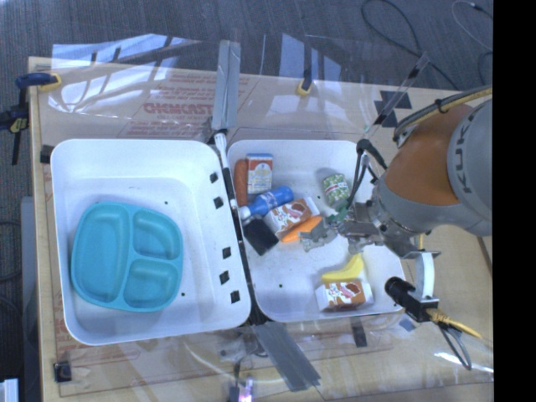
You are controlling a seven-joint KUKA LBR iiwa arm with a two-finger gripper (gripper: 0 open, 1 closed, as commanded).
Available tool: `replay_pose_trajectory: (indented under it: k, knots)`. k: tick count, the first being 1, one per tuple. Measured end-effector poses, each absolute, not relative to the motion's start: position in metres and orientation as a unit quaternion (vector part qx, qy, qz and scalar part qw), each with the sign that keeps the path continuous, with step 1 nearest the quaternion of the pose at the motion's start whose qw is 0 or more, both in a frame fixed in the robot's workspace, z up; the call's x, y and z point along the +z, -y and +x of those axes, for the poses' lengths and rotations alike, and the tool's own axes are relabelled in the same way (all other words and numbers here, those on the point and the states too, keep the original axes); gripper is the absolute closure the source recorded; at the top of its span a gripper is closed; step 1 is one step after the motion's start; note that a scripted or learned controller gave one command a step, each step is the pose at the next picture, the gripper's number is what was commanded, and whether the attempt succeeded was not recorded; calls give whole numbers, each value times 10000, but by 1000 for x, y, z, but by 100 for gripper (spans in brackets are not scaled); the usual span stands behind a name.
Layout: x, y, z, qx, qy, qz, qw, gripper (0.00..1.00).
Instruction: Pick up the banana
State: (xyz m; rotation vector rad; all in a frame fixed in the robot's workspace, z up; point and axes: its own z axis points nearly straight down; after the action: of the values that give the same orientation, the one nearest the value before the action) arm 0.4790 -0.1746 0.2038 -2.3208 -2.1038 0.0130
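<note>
I see the grey arm's two-finger gripper [322, 234] low inside the right shallow white plastic bin [289, 306], but I cannot tell how it is set. The yellow banana [346, 268] lies just below and right of it, touching a small red-and-white carton [342, 295]. An orange carrot-shaped piece [300, 228] sits just left of the gripper.
</note>
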Motion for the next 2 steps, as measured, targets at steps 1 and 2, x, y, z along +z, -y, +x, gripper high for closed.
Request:
replay_pose_trajectory:
  k: [1, 2]
  knots:
    - [190, 205, 477, 19, 6892, -7246, 40, 0]
    - [102, 151, 476, 24, 6832, -7303, 41, 0]
